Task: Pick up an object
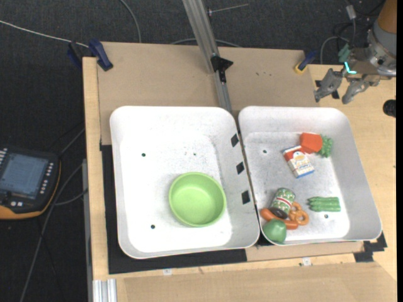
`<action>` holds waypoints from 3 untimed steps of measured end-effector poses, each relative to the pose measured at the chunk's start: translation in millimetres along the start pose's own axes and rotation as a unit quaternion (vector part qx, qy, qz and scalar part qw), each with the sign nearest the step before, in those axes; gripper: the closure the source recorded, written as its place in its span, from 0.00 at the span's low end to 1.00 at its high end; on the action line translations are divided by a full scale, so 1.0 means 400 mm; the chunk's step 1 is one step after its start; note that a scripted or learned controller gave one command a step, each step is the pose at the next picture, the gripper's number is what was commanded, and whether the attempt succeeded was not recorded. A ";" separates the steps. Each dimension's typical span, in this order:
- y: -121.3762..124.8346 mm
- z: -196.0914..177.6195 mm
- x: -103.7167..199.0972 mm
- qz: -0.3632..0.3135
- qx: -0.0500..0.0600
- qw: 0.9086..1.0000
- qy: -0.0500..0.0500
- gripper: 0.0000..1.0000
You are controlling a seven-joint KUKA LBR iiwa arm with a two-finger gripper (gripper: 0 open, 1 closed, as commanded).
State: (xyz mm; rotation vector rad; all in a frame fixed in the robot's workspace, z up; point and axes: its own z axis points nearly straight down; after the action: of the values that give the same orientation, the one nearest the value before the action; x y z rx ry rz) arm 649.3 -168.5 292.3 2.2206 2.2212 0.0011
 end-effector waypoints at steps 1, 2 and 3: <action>0.000 0.000 0.000 0.000 0.000 1.000 0.000 0.00; -0.021 0.147 -0.001 0.000 0.003 1.000 0.000 0.00; -0.009 0.264 -0.016 0.000 0.002 1.000 0.000 0.00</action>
State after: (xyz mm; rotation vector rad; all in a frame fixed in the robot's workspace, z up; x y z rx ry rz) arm 645.8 -175.1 186.5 2.2233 2.2233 -0.0029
